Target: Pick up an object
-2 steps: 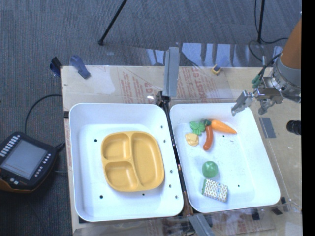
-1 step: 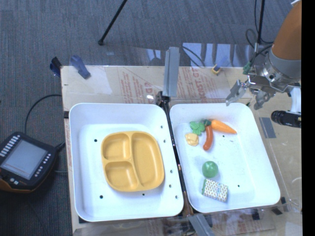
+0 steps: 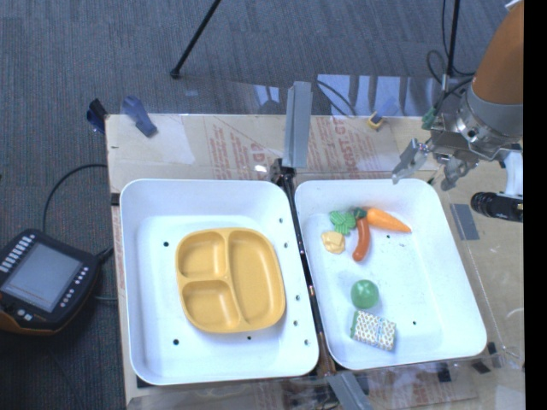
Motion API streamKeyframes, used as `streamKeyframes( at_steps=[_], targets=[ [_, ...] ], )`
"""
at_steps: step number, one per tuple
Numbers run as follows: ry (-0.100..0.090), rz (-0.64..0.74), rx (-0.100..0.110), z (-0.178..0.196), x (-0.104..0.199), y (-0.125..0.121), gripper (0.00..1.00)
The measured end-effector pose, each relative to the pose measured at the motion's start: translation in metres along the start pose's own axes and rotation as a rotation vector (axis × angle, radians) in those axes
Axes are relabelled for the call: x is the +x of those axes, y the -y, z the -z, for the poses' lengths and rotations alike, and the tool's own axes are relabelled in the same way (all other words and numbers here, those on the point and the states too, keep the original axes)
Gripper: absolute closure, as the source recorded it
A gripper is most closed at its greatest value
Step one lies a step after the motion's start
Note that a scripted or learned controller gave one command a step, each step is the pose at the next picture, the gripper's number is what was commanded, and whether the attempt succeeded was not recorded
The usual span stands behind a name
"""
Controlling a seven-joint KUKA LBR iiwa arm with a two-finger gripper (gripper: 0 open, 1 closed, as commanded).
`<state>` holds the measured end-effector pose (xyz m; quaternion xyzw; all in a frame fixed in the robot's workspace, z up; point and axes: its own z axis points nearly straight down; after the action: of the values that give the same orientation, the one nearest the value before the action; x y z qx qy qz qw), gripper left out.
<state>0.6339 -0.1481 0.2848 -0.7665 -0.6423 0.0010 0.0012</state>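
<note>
Your pincer (image 3: pixel 430 162) hangs open and holds nothing above the far rim of the right white plastic bin (image 3: pixel 444 314). Nearest below lies the orange plastic carrot (image 3: pixel 387 220), beside a red sausage (image 3: pixel 361 240), probably the easiest target.

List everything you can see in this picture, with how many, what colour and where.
bin: two, white, side by side on the bench
divided plate: one, yellow, left bin
carrot: one, orange, right bin, far end
sausage: one, red-brown, beside the carrot
leafy piece: one, green, left of the sausage
small lump: one, pale yellow, below the leafy piece
ball: one, green, right bin middle
sponge: one, speckled, right bin near end
pendant: one, dark, floor at left
hand: one, grey, open, above the right bin's far corner
</note>
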Motion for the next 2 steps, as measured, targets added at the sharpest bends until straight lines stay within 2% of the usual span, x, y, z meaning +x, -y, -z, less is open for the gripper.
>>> streamKeyframes(
  at_steps=[1, 2],
  targets=[
    [-0.001, 0.041, 0.014, -0.155, -0.002, -0.005, 0.0],
    [-0.001, 0.131, 0.005, -0.2, -0.027, -0.014, 0.0]
  ],
)
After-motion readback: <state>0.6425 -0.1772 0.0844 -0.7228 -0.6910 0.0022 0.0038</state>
